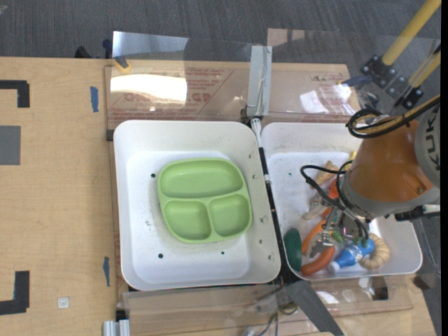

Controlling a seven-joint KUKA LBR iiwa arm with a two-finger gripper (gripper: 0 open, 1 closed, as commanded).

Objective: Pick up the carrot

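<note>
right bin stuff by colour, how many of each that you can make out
orange carrot: 1
green piece: 1
blue piece: 1
tan ring: 1
total: 4 clear in the right bin; the arm hides part of the pile, so more may lie under it

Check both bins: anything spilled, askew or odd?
Nothing spilled. The green plate lies flat in the left bin. The toys, carrot included, are heaped together in the right bin's near corner, under the arm.
</note>
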